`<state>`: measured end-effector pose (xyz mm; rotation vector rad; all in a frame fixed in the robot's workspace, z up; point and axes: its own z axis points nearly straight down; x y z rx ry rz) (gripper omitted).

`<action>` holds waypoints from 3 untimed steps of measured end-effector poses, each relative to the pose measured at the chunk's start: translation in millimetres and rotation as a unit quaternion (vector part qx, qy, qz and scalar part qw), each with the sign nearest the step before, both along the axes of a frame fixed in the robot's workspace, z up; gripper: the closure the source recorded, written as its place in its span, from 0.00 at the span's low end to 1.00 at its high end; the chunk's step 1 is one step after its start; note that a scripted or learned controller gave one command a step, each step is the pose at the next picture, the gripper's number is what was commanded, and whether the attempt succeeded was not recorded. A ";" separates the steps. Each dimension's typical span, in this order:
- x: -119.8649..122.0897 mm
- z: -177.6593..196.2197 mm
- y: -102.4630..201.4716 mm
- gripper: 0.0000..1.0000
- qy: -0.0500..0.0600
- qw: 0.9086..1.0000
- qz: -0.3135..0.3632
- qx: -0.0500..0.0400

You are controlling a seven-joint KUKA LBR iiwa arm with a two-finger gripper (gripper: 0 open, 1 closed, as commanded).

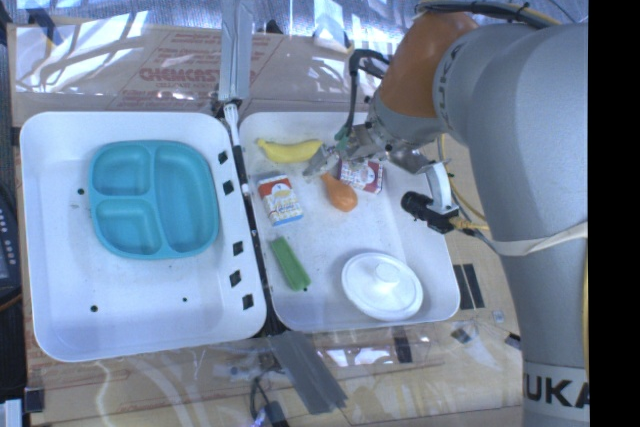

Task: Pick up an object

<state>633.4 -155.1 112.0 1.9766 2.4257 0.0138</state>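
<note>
Lowest in view, on the right, grey arm [540,215] with KUKA lettering near its base, rising toward the far side and bending left over the right bin [440,290]; nearer the front of that bin, a white round lid-like dish [381,285], lying flat, right of centre; left of it and just beside the bin's left wall, a green cucumber-like piece [291,263], lying at a slant; farther back, a small carton with red and white print [281,199], flat on the floor near the same wall; right of the carton, an orange carrot-like piece [341,194], touching or just beside a red and white packet [362,175]; directly over that packet and carrot, the gripper [345,155], reaching down from the orange wrist band [420,65]; cannot tell how its tips stand, hidden among cables and clutter, nor whether anything sits between them; at the far-left corner of the right bin, a yellow banana [288,151], lying across, its right end near the gripper; in the left bin [60,315], well apart from all that, a teal divided plate [155,198] with three compartments, lying flat around the middle; beyond both bins, brown cardboard with red print [170,70] under reflective plastic sheeting.
</note>
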 end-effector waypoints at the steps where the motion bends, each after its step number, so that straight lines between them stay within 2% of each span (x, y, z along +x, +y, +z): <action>1: -4.8 -11.0 -2.6 0.00 0.000 1.000 -0.002 0.000; 2: -26.5 -10.4 -24.7 0.00 -0.001 1.000 -0.006 0.000; 3: -25.2 1.1 -25.8 1.00 -0.002 1.000 -0.004 -0.002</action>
